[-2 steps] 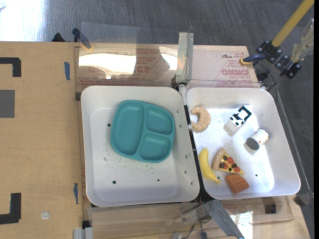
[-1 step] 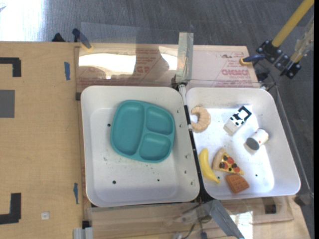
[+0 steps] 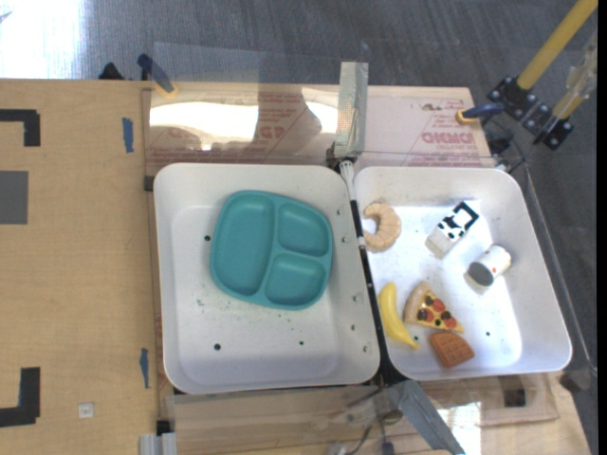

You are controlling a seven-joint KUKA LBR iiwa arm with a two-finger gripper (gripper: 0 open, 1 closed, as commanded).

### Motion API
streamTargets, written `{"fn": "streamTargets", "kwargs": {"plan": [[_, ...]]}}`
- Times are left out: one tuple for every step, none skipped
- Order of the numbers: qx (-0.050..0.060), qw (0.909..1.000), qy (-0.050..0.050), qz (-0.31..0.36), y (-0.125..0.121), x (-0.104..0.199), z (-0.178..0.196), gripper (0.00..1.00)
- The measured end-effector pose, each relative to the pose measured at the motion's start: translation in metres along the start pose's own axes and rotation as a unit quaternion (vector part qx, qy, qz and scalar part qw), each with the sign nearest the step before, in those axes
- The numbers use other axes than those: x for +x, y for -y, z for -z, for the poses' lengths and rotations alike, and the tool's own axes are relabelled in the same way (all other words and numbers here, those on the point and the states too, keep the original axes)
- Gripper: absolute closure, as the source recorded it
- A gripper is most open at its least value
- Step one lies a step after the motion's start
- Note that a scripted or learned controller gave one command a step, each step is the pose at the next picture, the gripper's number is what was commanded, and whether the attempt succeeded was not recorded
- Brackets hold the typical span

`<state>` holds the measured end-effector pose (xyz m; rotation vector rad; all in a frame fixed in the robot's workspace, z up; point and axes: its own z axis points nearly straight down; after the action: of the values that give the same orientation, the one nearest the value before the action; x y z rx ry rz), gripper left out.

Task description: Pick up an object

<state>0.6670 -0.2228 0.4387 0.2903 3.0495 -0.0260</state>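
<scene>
The right bin (image 3: 541,254) holds several small items. A tan croissant-shaped piece (image 3: 382,226) lies at its upper left. A white block with black markings (image 3: 452,227) sits near the top middle, and a small white cylinder with a dark end (image 3: 487,265) lies just right of it. A yellow banana (image 3: 395,315) lies along the left wall. Next to it are a pizza slice (image 3: 433,309) and a brown waffle-like square (image 3: 451,350). A teal divided plate (image 3: 271,249) rests in the left bin (image 3: 180,282).
A divider ridge (image 3: 358,254) separates the two bins. Cardboard sheets (image 3: 66,254) cover the bench at left and behind the bins. A yellow pole with black clamps (image 3: 536,64) stands at the top right, outside the bins.
</scene>
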Motion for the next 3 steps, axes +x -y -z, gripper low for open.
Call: {"fn": "streamTargets", "kwargs": {"plan": [[0.002,0.9831,-0.033,-0.18,0.004,0.016,0.053,1.0],[0.003,0.9834,-0.029,-0.179,0.004,0.014,0.064,1.0],[0.009,0.9367,-0.037,-0.348,0.009,0.038,0.051,1.0]]}}
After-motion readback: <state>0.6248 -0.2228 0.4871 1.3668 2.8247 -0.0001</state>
